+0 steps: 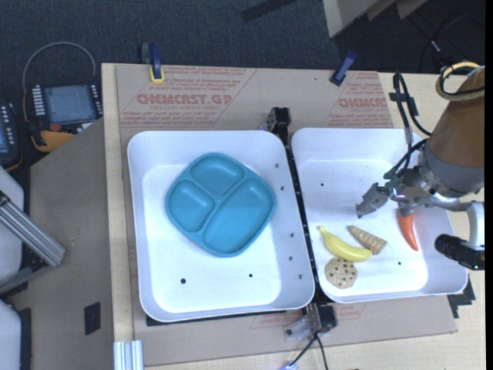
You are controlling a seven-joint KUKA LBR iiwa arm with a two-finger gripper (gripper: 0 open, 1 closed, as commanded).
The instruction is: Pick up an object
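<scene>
My gripper point(389, 203) hangs over the middle of the right bin point(339, 149), reaching in from the right. Its jaws look open, with one dark finger point(371, 201) splayed out to the left. Just below the gripper's right side lies an orange carrot point(409, 230) on the bin floor, its top end close under the gripper. A yellow banana point(344, 246), a tan cone point(367, 239) and a chocolate-chip cookie point(340, 272) lie together in front of and to the left of the gripper. Nothing shows between the fingers.
The left bin point(154, 276) holds a blue divided plate point(221, 203). A black divider point(296, 206) runs between the two bins. Blue clamps point(343, 68) sit at the bench's back edge, and cables trail by the arm.
</scene>
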